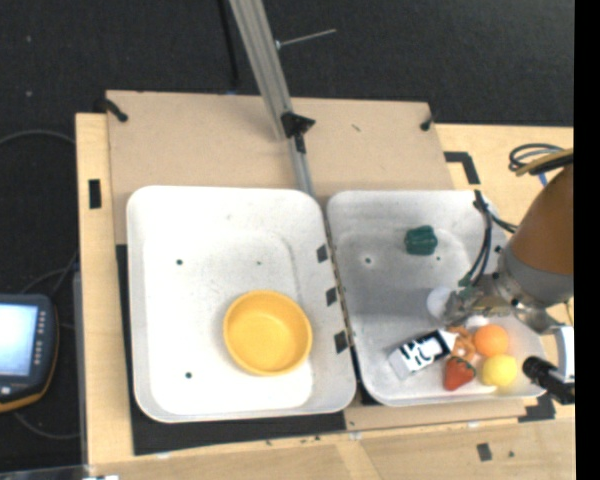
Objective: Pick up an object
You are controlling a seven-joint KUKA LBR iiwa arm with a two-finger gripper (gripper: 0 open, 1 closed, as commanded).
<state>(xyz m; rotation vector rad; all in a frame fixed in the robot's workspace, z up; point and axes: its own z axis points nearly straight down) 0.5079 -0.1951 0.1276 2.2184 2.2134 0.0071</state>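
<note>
The right bin (380,228) holds a small dark green object (419,239) near its back, and a cluster at its front right corner: a white and black box (420,352), a red strawberry-like piece (459,372), an orange ball (491,340) and a yellow ball (499,370). My gripper (467,311) hangs low over the right bin, just behind the orange ball and the box. Its tips are blurred against the bin floor. Nothing shows between them.
A yellow bowl (268,331) sits in the left bin (180,268) toward its front right. A slanted metal pole (265,63) stands behind the bins. A handheld screen (15,348) lies off the bench at the left.
</note>
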